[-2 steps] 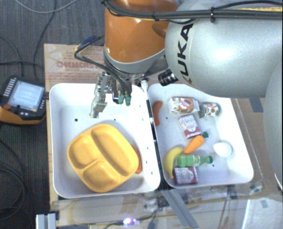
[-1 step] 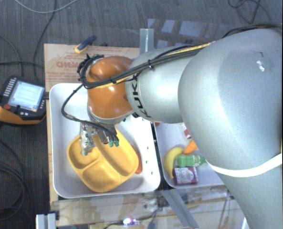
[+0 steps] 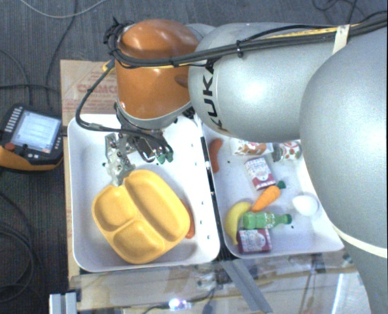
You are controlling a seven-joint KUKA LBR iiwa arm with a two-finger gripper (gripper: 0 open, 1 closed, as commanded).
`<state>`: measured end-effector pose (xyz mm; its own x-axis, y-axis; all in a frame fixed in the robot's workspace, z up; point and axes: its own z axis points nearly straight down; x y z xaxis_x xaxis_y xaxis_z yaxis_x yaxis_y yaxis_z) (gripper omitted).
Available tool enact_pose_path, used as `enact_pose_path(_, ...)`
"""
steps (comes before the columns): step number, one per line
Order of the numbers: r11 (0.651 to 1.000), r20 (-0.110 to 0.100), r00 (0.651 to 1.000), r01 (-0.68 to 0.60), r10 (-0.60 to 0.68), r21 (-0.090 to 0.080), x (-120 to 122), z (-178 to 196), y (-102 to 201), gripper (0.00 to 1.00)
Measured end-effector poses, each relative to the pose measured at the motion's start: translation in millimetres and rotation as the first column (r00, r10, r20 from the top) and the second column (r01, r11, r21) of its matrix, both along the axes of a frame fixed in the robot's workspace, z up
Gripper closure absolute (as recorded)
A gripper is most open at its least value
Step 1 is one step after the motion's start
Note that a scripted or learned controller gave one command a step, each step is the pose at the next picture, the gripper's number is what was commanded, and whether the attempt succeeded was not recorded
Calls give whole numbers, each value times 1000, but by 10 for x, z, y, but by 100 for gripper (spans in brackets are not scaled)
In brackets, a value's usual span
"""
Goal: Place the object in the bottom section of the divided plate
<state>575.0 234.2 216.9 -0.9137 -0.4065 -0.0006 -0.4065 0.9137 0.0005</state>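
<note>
Currently listed, left white shallow bin (image 3: 76, 195): one yellow plastic divided plate (image 3: 141, 214) with three sections, laid across the bin's near half and turned at an angle. A small reddish-orange item (image 3: 191, 230) is seen peeking from under the plate's right edge, against the bin's right wall; its kind cannot be told.

Two-finger metal gripper (image 3: 120, 159): hung over the far-left part of the same bin, just beyond the plate's far edge. Whether its pincer is wide or narrow cannot be told, and nothing can be made out between the fingers. The grey arm with orange band (image 3: 151, 70) is seen above it.

Right white shallow bin (image 3: 331, 241): one yellow banana (image 3: 233, 220), one orange carrot with green top (image 3: 267, 197), one green bottle (image 3: 267, 220) laid on its side, one dark red packet (image 3: 253, 241) at the near edge, one pink-labelled packet (image 3: 258, 173), one white round object (image 3: 305, 205) by the right wall, one red elongated item (image 3: 215, 154) along the left wall.

Outside the bins, left: one orange-and-black handheld pendant with screen (image 3: 27, 138).
</note>
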Motion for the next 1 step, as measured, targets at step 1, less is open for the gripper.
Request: enact_pose_path(1, 877, 1, 877, -480, 480, 2, -352, -1162, 4, 100)
